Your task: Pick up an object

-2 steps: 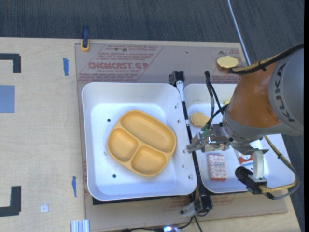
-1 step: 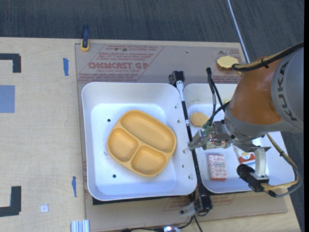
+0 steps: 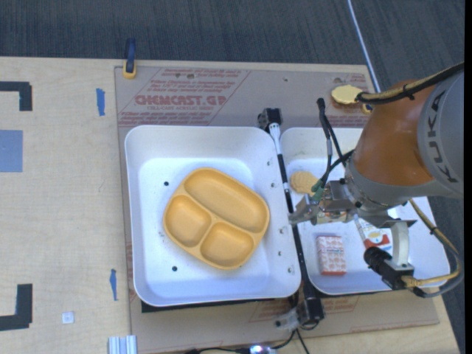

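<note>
The likeliest target was the packet [image 3: 331, 254], a small flat box or sachet with red and white print, lying face-up on the floor of the right bin [image 3: 313, 142], near its front and well apart from the walls. It was judged light, fairly stiff in its card or foil skin and possibly slick, best taken across its narrower sides, since its flat face gave the fingers little to bite. A round tan item, perhaps a biscuit [image 3: 302, 181], lay nearer the left wall of the same bin, partly hidden by cabling; it was judged brittle and less suited to a firm pinch. A red and white object [image 3: 375, 236] lay just right of the packet, half covered by the arm, and its nature could not be made out. The gripper [image 3: 330, 211] hung above the bin between biscuit and packet, close over the packet's far end; whether its jaws were spread or pressed together could not be told, as the wrist body and wiring masked them, and nothing was seen between them. The left bin [image 3: 140, 142] held a yellow three-part tray [image 3: 215, 217], lying flat and slightly askew, smooth and stiff.
</note>
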You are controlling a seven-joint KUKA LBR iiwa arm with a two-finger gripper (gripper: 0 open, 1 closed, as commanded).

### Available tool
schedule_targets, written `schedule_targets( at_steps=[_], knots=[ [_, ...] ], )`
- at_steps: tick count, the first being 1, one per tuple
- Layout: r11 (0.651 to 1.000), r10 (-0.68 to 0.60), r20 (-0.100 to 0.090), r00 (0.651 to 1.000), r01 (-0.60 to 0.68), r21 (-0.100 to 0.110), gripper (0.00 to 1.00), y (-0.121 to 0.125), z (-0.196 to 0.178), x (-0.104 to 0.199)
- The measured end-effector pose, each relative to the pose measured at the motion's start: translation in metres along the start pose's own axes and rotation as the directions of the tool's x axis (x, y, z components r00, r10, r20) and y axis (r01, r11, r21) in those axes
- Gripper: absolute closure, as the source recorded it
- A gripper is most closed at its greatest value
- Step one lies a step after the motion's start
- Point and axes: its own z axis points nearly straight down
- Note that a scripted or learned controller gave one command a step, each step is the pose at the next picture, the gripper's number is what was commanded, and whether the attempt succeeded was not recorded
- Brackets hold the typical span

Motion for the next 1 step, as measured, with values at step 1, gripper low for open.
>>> schedule_targets(
  at_steps=[1],
  knots=[
    [1.0, 0.003, -0.001, 1.0, -0.003, 0.013, 1.0, -0.0049, 0.0179, -0.057]
  ],
)
